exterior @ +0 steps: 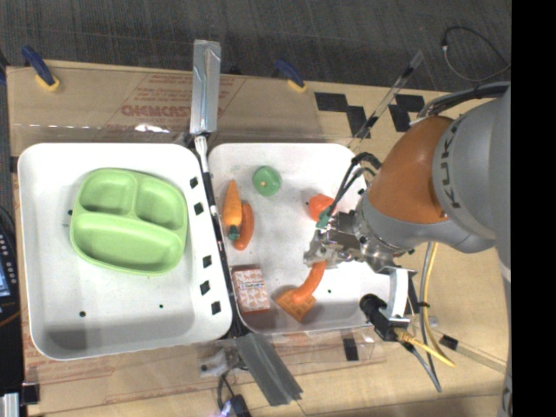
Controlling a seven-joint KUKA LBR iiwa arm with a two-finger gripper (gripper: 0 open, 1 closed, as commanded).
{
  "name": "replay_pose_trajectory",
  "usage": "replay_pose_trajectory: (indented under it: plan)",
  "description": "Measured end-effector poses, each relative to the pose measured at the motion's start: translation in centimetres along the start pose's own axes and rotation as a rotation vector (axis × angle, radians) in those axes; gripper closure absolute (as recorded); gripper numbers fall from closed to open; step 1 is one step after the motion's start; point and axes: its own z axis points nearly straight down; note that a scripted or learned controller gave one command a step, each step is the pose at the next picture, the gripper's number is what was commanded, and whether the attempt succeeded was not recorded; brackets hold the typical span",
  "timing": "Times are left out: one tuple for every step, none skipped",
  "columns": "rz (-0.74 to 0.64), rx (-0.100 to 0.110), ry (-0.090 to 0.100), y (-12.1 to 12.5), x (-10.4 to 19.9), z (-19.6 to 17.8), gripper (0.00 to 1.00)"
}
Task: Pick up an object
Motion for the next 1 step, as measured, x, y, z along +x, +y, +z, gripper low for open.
replay_pose_trajectory:
  plan:
    - [-0.02, 0.0, 0.0, 4.32, 1.16, -3.93, 1.0]
